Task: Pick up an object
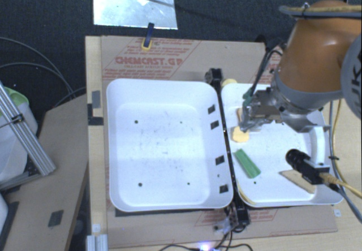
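Note:
My gripper (249, 121) hangs low over the left part of the right bin (271, 196), under the arm's orange band. Directly below its tip lies a small pale yellow piece (241, 136), touching or nearly touching the gripper. A green oblong block (247, 163) lies flat just in front of that piece, slanted toward the bin's front. A tan bit (246, 113) shows beside the gripper body; I cannot tell what it is.
The left bin (164, 89) stands beside the right one, with a black divider (225, 142) between them. A cream round object (229, 82) sits at the right bin's far left corner. A flat tan wooden piece (294, 180) lies at its front right.

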